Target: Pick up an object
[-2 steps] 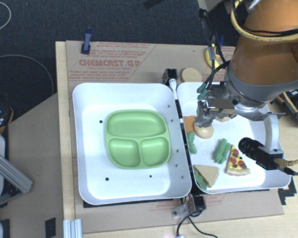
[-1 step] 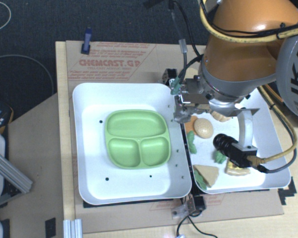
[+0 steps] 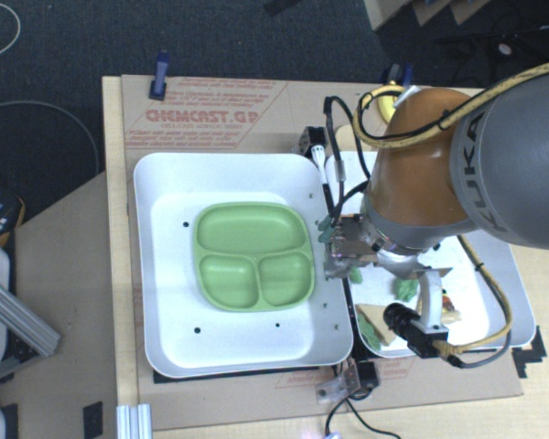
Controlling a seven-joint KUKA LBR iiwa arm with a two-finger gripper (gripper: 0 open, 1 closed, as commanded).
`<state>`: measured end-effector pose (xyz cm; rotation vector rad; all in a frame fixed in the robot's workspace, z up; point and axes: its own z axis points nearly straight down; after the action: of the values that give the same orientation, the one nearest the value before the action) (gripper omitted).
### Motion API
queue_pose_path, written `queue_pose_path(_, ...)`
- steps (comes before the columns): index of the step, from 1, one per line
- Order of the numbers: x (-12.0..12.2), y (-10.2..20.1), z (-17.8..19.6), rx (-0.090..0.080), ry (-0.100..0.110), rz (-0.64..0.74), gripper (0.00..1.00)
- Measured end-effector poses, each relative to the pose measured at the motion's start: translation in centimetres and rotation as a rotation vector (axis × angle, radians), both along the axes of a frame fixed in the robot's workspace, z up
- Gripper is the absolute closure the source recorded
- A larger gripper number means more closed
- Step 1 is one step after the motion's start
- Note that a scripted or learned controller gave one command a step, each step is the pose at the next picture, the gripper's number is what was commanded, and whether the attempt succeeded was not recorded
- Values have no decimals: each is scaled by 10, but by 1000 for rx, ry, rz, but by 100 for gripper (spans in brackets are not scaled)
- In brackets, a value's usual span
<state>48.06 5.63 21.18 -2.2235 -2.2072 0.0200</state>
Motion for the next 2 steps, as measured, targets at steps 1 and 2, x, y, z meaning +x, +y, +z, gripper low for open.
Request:
queue_pose_path(1,0,7,158,7,-33,10,100)
queue_pose_path(2,-2,-87,-19,4,-6,0,100)
